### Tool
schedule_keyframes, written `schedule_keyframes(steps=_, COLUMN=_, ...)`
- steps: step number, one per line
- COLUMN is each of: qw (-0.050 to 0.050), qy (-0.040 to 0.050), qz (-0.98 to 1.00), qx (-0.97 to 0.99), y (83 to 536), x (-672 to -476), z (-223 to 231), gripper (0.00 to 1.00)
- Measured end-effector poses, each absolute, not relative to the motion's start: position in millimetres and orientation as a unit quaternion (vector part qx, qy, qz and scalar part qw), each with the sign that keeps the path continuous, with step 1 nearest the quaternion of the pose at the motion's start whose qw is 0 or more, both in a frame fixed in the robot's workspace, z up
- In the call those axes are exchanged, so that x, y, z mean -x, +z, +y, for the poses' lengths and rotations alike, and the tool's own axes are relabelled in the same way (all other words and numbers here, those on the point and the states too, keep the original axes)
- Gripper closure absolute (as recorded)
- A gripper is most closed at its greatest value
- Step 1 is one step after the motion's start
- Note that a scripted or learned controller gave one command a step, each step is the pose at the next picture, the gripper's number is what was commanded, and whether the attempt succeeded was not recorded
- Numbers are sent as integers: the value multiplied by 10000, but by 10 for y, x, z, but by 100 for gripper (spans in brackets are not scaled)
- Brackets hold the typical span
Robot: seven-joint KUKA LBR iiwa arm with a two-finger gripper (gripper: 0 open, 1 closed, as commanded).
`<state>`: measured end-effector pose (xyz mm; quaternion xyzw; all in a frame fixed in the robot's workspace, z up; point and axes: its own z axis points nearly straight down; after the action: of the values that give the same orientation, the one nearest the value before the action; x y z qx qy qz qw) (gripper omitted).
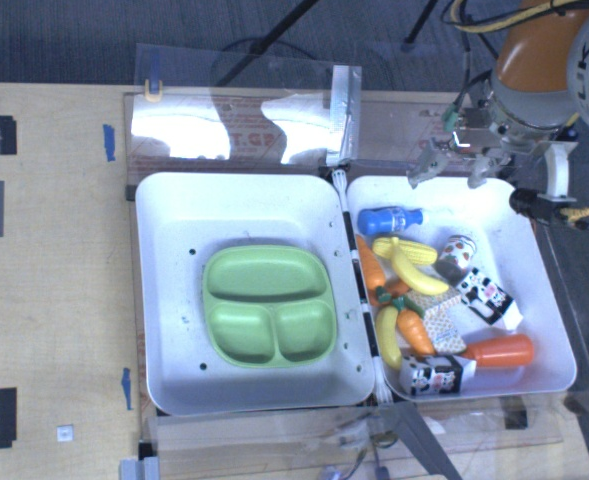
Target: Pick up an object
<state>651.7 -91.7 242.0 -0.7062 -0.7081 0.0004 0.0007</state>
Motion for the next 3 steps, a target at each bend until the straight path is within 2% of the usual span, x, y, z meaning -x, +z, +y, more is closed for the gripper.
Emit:
schedule_keyframes(steps=1, qw=-12, qy=-8, qz=-7818, qx=6235, y=870, x=-6102, z=-1119, gripper=0)
schedule_keyframes(steps=2, qw=-8, qy=-4, qz=-7947, qx=6070, y=863, x=-5836, z=-1384, gripper=0)
schedule_keyframes(steps=3, qw=-1, qy=-7, qz=-8718, qx=4899, y=942, x=-5525, z=-1731, gripper=0)
